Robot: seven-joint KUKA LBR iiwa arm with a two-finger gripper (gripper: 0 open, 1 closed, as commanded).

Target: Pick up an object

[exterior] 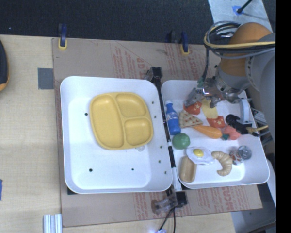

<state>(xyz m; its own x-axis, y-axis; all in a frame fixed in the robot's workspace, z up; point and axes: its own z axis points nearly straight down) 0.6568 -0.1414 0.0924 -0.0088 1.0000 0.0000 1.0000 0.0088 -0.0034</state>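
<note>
My gripper hangs low over the back of the right bin, just above a red toy and a pale yellow piece. Nothing shows as held in it. The bin holds several toy foods: a blue bottle along the left wall, a tan wedge, an orange carrot, a green ball, a fried egg, a croissant and a tan bread piece.
The left bin holds a yellow divided plate. A small silver round object lies near the right bin's right wall. A red piece sits by the carrot. The arm reaches in from the upper right.
</note>
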